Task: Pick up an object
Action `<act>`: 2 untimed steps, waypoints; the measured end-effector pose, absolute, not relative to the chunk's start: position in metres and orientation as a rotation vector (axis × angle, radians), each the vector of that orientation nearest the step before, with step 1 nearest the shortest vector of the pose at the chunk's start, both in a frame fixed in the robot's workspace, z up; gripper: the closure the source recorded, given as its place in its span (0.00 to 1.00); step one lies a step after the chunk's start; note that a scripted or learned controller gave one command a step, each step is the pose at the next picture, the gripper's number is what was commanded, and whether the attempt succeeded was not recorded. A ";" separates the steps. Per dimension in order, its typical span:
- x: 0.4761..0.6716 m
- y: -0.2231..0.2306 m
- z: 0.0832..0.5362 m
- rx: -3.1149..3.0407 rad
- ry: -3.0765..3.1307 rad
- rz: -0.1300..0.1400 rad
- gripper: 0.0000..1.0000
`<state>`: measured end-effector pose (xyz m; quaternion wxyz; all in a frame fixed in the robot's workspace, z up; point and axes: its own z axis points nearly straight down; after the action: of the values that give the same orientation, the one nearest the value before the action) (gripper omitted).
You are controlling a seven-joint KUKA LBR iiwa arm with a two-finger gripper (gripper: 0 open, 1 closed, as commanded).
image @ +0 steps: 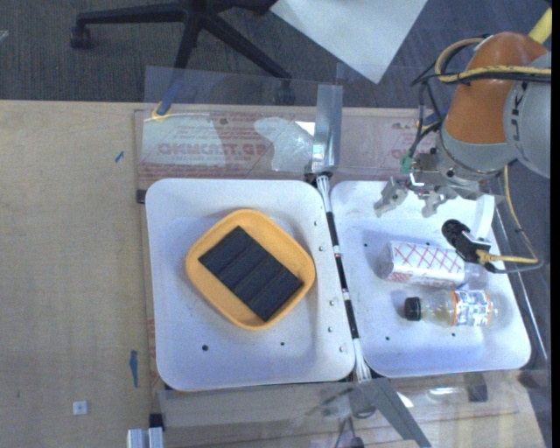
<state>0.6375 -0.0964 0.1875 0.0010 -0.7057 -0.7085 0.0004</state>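
A small clear bottle [451, 308] with a black cap lies on its side near in the right bin [385, 341], a red-and-white patterned carton [426, 262] just beyond it. The gripper [408, 201] hovers over that bin's far side with its fingers spread and nothing between them. The left bin [175, 332] holds a yellow tray [214, 282] with a black slatted insert [249, 273].

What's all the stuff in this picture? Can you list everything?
left bin: one, white, on the bench
right bin: one, white, beside the left bin
bench: one, pale wood, under both bins
dish: one, yellow-orange, in the left bin
slab: one, black, lying on the dish
box: one, white with red criss-cross, in the right bin
bottle: one, clear with black cap, on its side by the box
chair base: one, black, on the floor
arm: one, grey and orange, from the right
gripper: one, open, over the right bin
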 end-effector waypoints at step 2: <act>0.559 -0.118 0.091 -2.334 -2.103 0.000 0.00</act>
<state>0.5591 -0.1180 0.0910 0.0001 -0.7429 -0.6694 0.0001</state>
